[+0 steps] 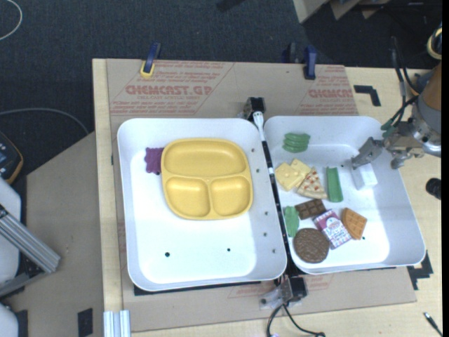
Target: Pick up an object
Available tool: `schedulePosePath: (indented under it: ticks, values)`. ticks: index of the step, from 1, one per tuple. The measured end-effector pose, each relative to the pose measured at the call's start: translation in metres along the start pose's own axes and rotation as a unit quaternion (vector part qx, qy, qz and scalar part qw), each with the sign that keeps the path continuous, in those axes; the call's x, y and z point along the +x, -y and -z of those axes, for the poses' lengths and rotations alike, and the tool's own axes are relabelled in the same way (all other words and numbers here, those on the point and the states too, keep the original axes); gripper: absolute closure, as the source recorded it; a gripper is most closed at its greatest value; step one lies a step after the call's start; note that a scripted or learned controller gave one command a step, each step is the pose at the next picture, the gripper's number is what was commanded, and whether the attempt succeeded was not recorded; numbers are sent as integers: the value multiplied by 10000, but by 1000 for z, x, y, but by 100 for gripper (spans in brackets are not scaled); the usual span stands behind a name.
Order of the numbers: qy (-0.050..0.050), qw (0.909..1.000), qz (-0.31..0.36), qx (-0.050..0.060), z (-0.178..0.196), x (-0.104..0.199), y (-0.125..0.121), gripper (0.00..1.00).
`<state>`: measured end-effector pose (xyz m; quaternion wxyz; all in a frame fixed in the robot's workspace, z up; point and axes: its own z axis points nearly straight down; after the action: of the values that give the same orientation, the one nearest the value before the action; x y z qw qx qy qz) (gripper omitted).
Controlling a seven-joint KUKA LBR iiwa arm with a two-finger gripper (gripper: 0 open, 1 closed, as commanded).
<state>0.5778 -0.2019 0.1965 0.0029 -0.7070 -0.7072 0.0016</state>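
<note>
Several toy foods lie in the right bin point(400, 209): a green ridged piece point(296, 141), a yellow cheese slice point(289, 175), a waffle cracker point(312, 185), a green stick point(333, 185), a chocolate bar point(309, 208), a round brown cookie point(310, 245), a pink packet point(332, 229) and an orange wafer point(354, 223). My gripper point(381, 157) hangs over the bin's right rear part, to the right of the green stick. Its fingers are spread open and hold nothing.
The left bin point(140, 209) holds a yellow divided plate point(207, 176) with a purple piece point(152, 159) at its left. A small green piece point(291, 220) lies by the right bin's left wall. Cables and clamps run along the divider between the bins.
</note>
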Motion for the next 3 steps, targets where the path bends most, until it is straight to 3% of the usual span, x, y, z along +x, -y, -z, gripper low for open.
schedulePosePath:
  ticks: [1,2,3]
  values:
    - [4,10000,-1,-23,3,1,-1,0]
    - [8,10000,9,-33,-36,3,-10,0]
    - [8,10000,2,-33,-83,4,-3,0]
